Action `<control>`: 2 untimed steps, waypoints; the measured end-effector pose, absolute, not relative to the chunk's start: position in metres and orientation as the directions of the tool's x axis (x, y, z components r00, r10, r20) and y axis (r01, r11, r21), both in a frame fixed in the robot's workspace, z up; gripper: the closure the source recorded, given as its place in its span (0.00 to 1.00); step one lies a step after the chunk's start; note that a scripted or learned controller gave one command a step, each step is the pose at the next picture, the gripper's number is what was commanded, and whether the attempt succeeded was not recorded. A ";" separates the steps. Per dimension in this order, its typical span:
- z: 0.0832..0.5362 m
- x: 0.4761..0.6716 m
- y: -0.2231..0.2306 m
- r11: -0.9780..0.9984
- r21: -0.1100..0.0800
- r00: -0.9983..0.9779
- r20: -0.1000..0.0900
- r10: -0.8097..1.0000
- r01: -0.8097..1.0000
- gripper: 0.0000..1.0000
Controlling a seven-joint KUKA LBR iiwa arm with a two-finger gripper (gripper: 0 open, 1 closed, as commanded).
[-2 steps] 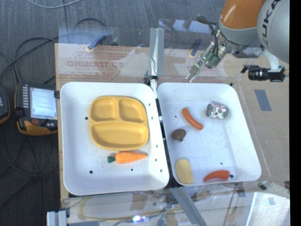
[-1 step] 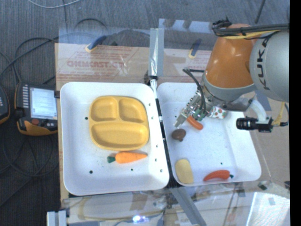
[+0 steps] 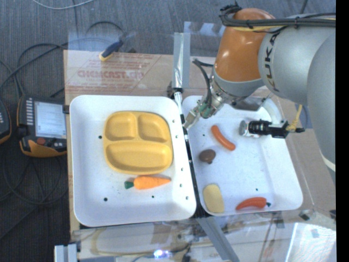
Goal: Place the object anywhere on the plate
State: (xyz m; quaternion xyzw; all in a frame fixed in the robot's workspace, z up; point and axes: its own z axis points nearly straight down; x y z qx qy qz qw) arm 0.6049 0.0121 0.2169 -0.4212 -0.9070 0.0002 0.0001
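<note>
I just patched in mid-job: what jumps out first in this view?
The big grey arm with its orange band looms over the right bin. In the left bin sits a yellow divided plate, with a toy carrot just below it.

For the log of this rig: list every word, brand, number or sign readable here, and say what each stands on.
"KU", dark letters cut off by the arm's curve, on the grey arm casing.
Faint red print on the brown board behind the left bin: too washed out to read.
Lit screen of the handheld pendant left of the bins: too small to read.
The yellow plate bears no text.
</note>
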 end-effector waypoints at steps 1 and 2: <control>0.189 0.618 -0.020 0.939 -0.001 -0.939 -0.001 0.344 0.344 1.00; 0.233 0.643 0.036 0.990 0.001 -0.990 -0.004 0.138 0.138 1.00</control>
